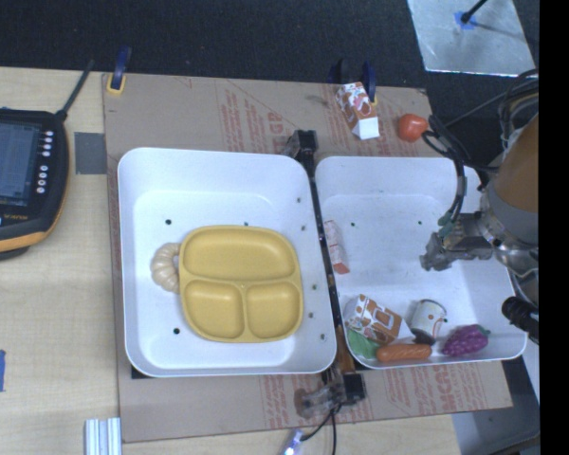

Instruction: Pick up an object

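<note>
My gripper (440,257) hangs over the right part of the right bin (389,171), above bare white floor, with nothing seen in it. Along that bin's front edge lie a small printed carton (373,318), a green piece (358,348), an orange carrot-like piece (404,354), a round white and dark object (427,317) and a purple bunch of grapes (465,340). A pinkish wrapped item (335,246) rests against the bin's left wall. The nearest of these, the round object, sits a little in front of the gripper and apart from it.
The left bin (209,164) holds a yellow divided tray (239,282) with a beige pastry-like thing (164,266) at its left side. Behind the bins on the cardboard stand a small carton (357,109) and a red ball-like fruit (412,126). A control pendant (14,178) lies far left.
</note>
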Tool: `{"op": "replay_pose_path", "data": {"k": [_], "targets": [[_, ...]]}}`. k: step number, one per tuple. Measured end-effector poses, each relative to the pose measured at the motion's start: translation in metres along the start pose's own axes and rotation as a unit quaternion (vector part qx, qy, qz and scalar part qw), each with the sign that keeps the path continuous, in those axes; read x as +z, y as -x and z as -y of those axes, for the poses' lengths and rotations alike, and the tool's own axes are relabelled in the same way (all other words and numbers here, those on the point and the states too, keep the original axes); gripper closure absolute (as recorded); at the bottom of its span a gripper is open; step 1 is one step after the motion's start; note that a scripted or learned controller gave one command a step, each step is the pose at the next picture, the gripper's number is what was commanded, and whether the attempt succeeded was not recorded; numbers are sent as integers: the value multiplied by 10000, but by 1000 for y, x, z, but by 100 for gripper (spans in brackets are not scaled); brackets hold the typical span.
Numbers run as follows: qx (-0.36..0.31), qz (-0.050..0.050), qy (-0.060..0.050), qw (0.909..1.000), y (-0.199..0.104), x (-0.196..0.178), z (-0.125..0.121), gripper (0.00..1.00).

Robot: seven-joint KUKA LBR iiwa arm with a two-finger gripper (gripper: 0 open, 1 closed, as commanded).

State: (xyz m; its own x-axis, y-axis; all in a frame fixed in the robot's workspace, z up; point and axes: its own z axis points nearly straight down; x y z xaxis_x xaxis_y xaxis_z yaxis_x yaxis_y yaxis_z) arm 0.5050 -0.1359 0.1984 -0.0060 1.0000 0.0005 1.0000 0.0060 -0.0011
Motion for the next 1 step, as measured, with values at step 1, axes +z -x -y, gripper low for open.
{"op": "replay_pose_path", "data": {"k": [1], "targets": [[-11,1,-12,10000,1,-10,0,100]]}}
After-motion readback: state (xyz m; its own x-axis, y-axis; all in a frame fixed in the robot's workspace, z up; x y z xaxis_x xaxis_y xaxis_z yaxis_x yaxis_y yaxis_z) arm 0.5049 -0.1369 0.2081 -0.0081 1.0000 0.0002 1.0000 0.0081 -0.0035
